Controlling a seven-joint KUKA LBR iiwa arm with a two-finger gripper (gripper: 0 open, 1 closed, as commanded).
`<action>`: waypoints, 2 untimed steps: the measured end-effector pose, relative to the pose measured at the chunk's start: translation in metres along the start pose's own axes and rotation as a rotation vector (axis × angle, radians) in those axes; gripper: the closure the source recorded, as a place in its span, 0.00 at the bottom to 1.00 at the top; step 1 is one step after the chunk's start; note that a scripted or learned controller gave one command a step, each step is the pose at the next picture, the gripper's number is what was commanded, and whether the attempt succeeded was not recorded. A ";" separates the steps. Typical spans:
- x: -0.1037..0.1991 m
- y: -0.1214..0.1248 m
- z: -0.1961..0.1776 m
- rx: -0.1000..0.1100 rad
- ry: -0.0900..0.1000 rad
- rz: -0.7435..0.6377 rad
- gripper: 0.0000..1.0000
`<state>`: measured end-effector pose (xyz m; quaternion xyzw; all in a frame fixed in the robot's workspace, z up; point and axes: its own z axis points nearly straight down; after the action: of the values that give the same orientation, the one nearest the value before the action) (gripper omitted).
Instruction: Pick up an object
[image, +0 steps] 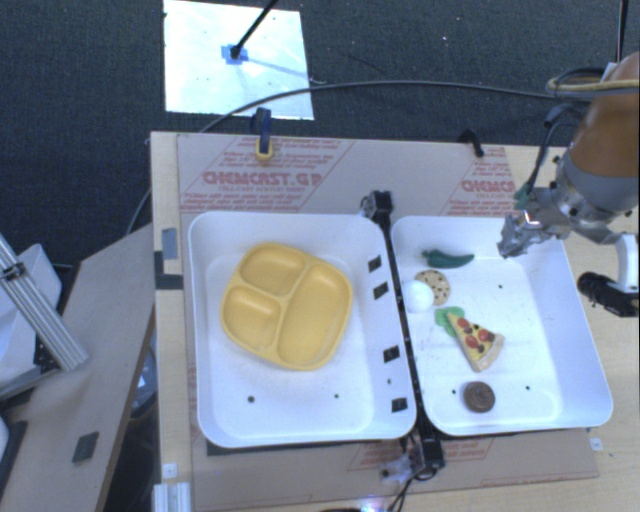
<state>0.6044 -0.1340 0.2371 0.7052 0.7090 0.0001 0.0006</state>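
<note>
Resting in the middle of the left bin (215, 400) is a yellow divided plate (287, 305) with three compartments, lying flat and slightly turned against the bin's edges. A row of small black clips (387, 322) runs along the seam where the two bins meet.

The right bin (560, 380) carries five small items, all grouped toward its left edge. A green pepper-shaped piece (447, 259) lies near the far left corner. Just in front of it sits a brown cookie (433, 283), and a white ball (419, 295) touches the cookie on its left side, close against the bin's left wall. A pizza slice (473, 339) with a green crust end lies nearer the bin's middle, apart from the ball. A dark brown round disc (479, 397) sits near the front edge, apart from the slice.

The gripper (517, 240) hangs over the far edge of the right bin, to the right of the green piece and not touching it. Nothing is seen between its fingers; whether they stand apart or together cannot be told from this view. The arm (605, 150) enters from the right.
</note>
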 end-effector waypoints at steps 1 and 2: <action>0.059 0.006 0.015 0.005 0.003 -0.005 1.00; 0.117 0.012 0.027 0.005 0.002 -0.005 1.00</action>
<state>0.6155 -0.0165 0.2102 0.7036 0.7106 -0.0009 -0.0019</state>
